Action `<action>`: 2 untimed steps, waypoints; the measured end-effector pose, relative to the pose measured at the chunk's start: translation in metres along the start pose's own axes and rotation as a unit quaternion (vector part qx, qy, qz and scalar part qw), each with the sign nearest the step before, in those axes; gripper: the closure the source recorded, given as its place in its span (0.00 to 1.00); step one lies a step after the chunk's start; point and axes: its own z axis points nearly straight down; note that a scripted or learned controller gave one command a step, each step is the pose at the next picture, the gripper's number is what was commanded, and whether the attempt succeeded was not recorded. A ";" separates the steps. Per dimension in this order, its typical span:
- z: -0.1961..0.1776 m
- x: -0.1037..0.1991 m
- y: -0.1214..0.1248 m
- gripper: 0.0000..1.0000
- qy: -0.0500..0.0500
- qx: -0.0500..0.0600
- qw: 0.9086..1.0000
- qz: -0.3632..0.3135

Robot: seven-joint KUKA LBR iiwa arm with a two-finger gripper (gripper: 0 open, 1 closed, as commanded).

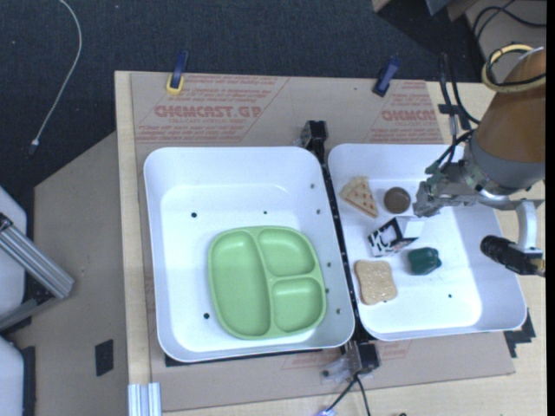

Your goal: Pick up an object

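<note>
The right bin (pixel 486 306) holds several small items. A tan cheese-like wedge (pixel 360 196) lies at its upper left, with a round brown piece (pixel 397 199) beside it. A black-and-white object (pixel 386 236) sits in the middle, a dark green lump (pixel 423 260) to its right, and a slice of toast (pixel 375 282) below. My gripper (pixel 428 201) hangs over the bin's upper middle, just right of the brown piece and above the green lump. Nothing shows in its grasp.
The left bin (pixel 173 232) holds a green divided plate (pixel 264 280). A black clip (pixel 316 133) sits at the top of the wall between the bins. The grey and orange arm (pixel 512 137) covers the right bin's upper right corner.
</note>
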 end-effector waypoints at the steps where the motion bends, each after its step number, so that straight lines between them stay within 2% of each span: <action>1: -0.037 0.000 0.002 1.00 0.000 0.011 1.000 -0.001; 2: -0.027 0.000 0.002 1.00 0.001 0.015 1.000 0.000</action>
